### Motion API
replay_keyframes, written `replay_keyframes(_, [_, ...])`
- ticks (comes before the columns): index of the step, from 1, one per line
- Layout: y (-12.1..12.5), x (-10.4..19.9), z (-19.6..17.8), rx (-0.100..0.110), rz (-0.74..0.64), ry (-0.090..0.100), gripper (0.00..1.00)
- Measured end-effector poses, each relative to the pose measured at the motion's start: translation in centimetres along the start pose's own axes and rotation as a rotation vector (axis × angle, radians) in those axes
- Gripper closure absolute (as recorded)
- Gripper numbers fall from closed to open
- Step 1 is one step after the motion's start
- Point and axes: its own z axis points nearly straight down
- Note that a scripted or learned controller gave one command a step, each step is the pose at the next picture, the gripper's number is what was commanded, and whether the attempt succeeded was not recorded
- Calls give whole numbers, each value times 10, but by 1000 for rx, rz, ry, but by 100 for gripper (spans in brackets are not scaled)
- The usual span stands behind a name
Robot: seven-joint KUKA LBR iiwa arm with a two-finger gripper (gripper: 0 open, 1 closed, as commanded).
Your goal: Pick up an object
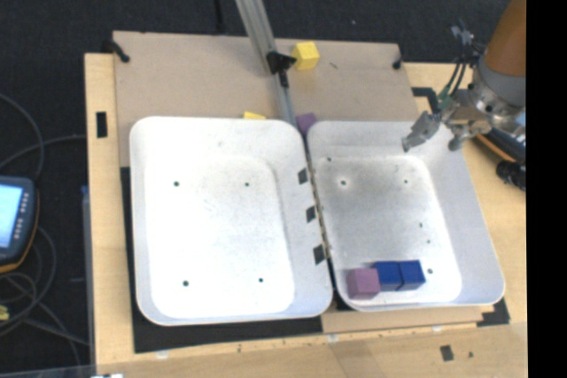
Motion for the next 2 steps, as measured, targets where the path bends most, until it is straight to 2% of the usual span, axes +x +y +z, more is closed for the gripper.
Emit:
replay_keyframes(1, [-47, 44, 44, 5, 3, 5, 0])
replay_keyframes(2, [-123, 2, 122, 9, 17, 2, 0])
